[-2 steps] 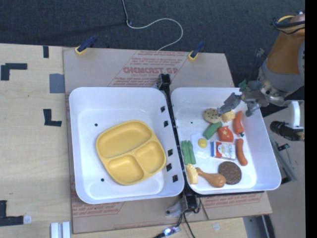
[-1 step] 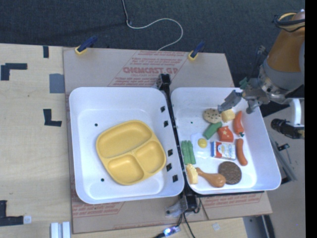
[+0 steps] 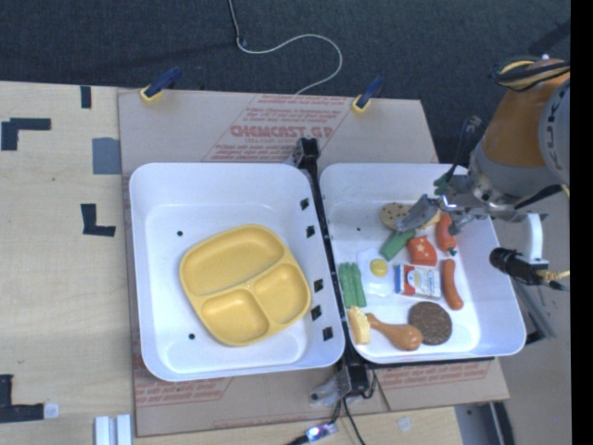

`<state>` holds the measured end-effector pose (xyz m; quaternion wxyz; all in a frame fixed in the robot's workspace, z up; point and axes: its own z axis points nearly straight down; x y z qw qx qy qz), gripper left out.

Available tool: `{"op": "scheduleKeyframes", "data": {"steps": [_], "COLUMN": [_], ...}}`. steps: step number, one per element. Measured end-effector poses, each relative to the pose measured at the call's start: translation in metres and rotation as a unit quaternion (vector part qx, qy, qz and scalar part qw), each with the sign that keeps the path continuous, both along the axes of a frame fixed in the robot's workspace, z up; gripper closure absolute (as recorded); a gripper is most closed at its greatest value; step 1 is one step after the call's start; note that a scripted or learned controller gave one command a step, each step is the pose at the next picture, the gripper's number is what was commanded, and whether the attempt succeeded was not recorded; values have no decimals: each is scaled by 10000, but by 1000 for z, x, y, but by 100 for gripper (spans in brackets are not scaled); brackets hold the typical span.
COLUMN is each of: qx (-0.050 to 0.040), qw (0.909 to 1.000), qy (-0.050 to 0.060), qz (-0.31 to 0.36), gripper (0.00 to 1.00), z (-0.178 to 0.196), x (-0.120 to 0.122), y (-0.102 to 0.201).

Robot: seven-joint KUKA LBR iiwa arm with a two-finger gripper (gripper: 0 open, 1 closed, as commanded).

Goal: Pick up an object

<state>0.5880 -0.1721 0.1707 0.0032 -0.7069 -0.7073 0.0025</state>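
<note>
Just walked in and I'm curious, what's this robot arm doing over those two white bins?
The arm reaches in from the right with its gripper low over the right bin, near the cookie and green pickle. That bin holds a pile of toy food, including a drumstick and a burger patty. The left bin holds a yellow divided plate. Nothing looks lifted yet.

Arm (image 3: 523, 123) in from right, orange band up top, gripper (image 3: 435, 207) low, pointing left, tilted
</note>
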Motion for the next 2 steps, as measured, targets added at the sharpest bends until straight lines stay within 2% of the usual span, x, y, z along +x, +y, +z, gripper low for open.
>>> {"op": "scheduleKeyframes", "data": {"steps": [2], "qx": [-8], "qw": [10000], "qy": [-39], "qz": [1], "gripper": [0], "z": [-87], "x": [-6], "y": [3]}}
